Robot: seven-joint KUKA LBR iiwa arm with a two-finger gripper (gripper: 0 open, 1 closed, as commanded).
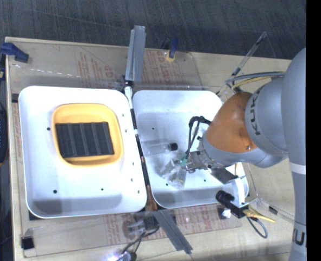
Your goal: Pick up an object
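I see my pincer [185, 163] low in the right bin [165, 105], right at a clear plastic object [172, 173] lying near the bin's front; I cannot tell its state.

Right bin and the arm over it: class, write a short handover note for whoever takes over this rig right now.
Gripper: low in the right bin, at a clear plastic object; finger state cannot be told.
Things: a clear tube with a dark cap lies just left of the gripper. The left bin holds an orange tray with a dark ribbed insert.
Done: arm is down at the clear pieces.
Left: no grasp confirmed; nothing seen lifted.
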